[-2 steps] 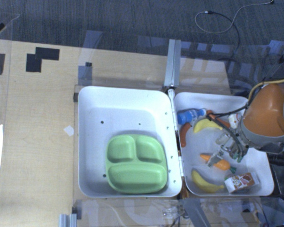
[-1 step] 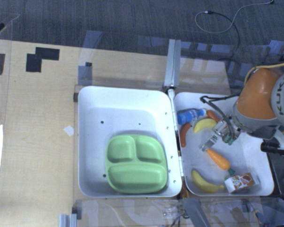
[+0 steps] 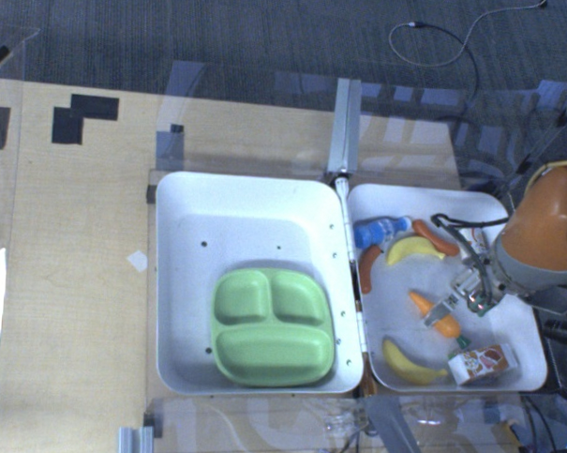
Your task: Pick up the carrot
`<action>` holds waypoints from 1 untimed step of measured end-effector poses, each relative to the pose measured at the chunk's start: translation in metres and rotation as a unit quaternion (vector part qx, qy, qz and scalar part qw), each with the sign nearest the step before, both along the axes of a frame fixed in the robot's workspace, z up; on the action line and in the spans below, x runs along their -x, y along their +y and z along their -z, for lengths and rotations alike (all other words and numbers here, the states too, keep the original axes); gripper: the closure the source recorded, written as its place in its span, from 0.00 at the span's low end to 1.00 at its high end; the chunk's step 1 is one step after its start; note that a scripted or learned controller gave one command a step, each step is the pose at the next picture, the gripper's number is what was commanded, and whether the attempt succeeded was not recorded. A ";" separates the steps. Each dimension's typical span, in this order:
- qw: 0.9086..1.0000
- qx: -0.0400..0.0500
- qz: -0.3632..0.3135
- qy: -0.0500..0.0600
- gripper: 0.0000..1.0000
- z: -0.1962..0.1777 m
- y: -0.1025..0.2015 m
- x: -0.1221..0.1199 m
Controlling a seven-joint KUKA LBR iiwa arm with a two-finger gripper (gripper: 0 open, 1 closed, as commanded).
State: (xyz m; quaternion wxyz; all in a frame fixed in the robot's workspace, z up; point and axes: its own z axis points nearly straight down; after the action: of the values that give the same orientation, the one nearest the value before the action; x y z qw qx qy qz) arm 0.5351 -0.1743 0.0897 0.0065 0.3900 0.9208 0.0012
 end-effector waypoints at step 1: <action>1.000 -0.001 -0.001 -0.003 1.00 -0.012 0.001 -0.003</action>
State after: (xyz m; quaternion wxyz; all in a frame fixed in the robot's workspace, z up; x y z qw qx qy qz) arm 0.5379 -0.1729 0.1019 0.0091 0.3894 0.9210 0.0029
